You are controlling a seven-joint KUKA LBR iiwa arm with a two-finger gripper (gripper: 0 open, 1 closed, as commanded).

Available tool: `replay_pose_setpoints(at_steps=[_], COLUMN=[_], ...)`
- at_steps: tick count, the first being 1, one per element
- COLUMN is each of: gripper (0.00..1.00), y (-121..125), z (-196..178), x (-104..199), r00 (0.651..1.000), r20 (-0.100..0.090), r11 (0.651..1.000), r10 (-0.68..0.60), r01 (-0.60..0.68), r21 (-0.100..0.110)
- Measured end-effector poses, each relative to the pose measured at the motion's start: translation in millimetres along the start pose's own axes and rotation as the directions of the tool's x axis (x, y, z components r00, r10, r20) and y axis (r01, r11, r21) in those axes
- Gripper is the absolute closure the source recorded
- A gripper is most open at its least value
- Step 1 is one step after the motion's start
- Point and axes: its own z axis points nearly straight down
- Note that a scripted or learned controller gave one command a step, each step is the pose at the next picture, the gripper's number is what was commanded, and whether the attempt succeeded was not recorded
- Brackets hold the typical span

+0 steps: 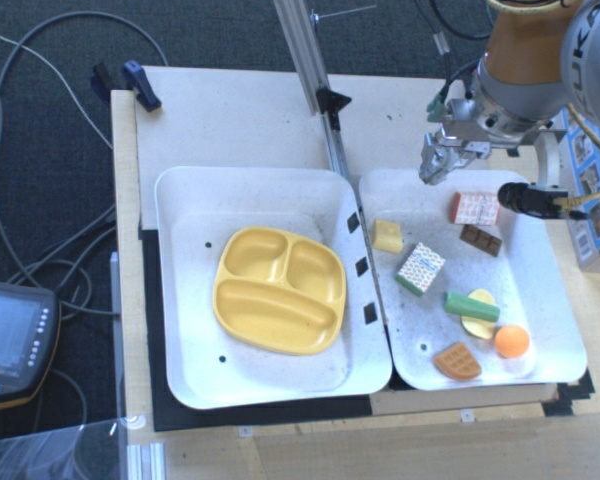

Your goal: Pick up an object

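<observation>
This looks like a robot lab. A big grey and orange robot arm (540, 38) reaches over a table (240, 118) with two white bins (180, 208), loose cables (40, 118) lie on the dark floor, and a control screen (15, 338) sits nearby.

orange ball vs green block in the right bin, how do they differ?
Shape: the orange ball is round, while the green block is a long bar.
Colour: the ball is orange, the block is green.
Support: the ball sits on the bin floor near the front right corner, while the block lies across a yellow piece.
Shared: both lie in the right bin, apart from the claw.
</observation>
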Motion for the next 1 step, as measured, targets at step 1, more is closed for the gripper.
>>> replay_pose_setpoints(at_steps=[1], gripper=[1.00], y=[-17.3], z=[8.5], x=[61.5], r00=[1.000], r20=[-0.001], r11=[1.000], r10=[-0.002], r01=[0.002], r21=[0.001])
